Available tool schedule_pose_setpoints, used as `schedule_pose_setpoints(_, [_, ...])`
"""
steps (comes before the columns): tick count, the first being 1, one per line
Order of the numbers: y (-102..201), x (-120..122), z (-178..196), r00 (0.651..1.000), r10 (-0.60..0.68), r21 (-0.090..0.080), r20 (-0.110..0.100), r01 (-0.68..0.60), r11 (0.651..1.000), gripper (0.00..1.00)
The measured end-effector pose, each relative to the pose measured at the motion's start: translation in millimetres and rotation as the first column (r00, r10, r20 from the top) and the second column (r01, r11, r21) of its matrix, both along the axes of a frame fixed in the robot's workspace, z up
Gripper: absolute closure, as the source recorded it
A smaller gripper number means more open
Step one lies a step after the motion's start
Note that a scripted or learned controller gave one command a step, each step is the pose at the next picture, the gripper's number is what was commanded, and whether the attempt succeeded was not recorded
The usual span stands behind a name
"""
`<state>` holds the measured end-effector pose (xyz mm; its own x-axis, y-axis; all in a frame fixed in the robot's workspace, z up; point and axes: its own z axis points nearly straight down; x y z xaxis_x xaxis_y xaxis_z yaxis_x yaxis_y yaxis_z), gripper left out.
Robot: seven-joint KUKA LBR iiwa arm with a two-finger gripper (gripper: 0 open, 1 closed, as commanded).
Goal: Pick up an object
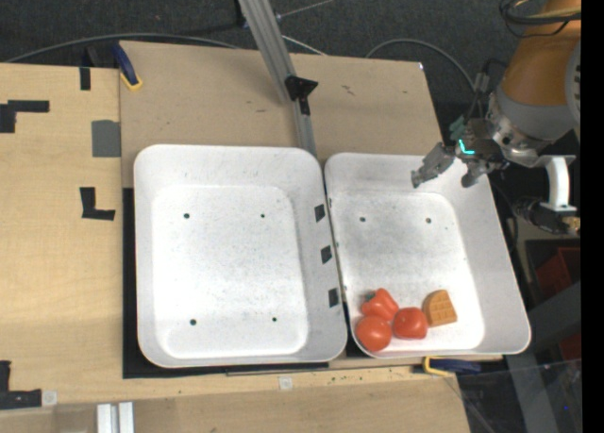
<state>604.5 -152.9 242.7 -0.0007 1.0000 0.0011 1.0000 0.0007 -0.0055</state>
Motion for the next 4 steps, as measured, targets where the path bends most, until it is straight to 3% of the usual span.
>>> schedule_pose_setpoints(1, [0, 1, 3, 1.000, 0.002, -0.001, 0.005, -0.002, 1.000, 0.00])
schedule_pose_setpoints(2, [-3, 8, -55, 1.000, 0.000, -0.001, -0.001, 0.000, 1.000, 0.00])
schedule_pose_setpoints(4, [-4, -3, -155, 1.000, 0.001, -0.003, 0.005, -0.001, 1.000, 0.00])
